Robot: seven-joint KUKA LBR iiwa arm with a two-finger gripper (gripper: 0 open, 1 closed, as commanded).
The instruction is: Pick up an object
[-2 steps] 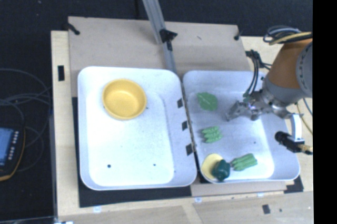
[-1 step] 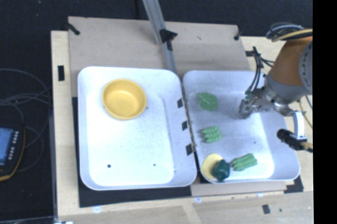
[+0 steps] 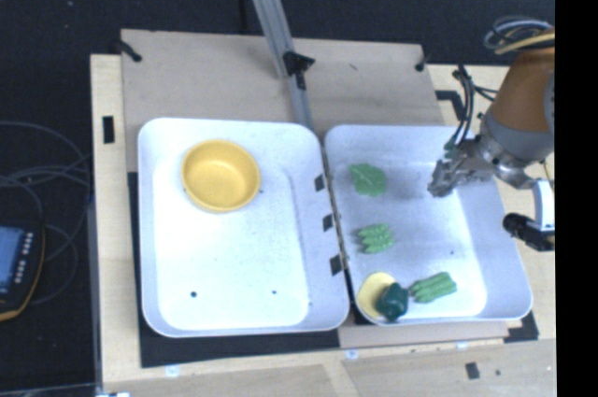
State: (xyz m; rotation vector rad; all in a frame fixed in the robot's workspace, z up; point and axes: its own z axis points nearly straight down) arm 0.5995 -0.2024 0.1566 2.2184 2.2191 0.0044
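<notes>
— Objects near the gripper (image 3: 439, 185)? Whether it's parted or closed, I can't tell.
— Green leafy piece (image 3: 368, 179) just to its left, in the right bin (image 3: 411, 138).
— Farther?
— Green ridged piece (image 3: 376, 238), then green pickle (image 3: 433, 287), small yellow cup (image 3: 373, 290). Farthest, yellow bowl (image 3: 220, 175) in the left bin (image 3: 234, 292).
</notes>
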